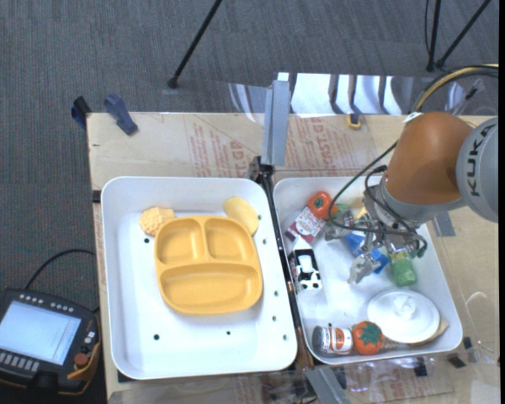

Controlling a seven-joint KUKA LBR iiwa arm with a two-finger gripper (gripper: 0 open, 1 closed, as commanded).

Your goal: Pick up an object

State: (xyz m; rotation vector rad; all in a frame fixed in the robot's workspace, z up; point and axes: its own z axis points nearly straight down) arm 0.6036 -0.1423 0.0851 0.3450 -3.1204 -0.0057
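Gripper (pixel 372 263) hangs low in the right bin (pixel 451 297), fingers spread, pinching nothing, tips beside a green block (pixel 403 272) and a blue item (pixel 356 241). Other pickable things there: red tomato (pixel 320 204), red-white packet (pixel 306 224) with print too small to read, black-white cow toy (pixel 305 272), white lidded bowl (pixel 403 315), small can (pixel 332 339) with unreadable label, orange fruit (pixel 369 337). Left bin (pixel 122 310) holds a yellow divided plate (pixel 209 263). Cardboard (pixel 202 146) under the bins bears red lettering, illegible.

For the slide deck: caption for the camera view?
Pincer low over right bin clutter; yellow divided tray in left bin.
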